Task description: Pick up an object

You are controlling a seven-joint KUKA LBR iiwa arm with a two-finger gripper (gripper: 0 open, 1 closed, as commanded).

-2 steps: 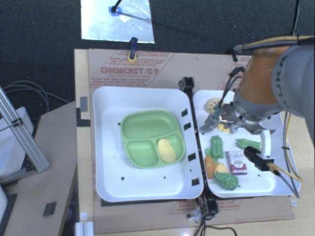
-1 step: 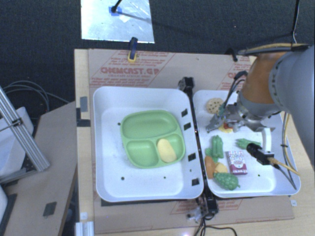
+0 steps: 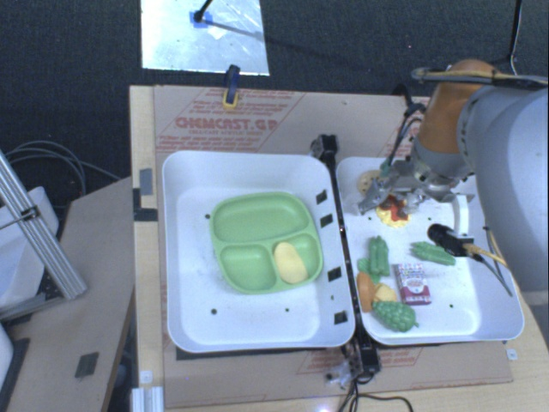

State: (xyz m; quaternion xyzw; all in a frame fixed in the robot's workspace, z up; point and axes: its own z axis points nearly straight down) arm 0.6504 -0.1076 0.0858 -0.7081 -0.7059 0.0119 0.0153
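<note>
- At centre left you see the left bin (image 3: 184,256) holding a green divided plate (image 3: 257,230), with a yellow piece (image 3: 292,261) in its lower right compartment.
- In the right bin (image 3: 493,312), toward the lower right, lie green vegetables (image 3: 378,256), an orange piece (image 3: 366,290) and a small red-and-white box (image 3: 413,283).
- At the bin's upper part the gripper (image 3: 388,197) sits low over a red-and-yellow object (image 3: 395,213); you cannot tell how its fingers stand.
</note>
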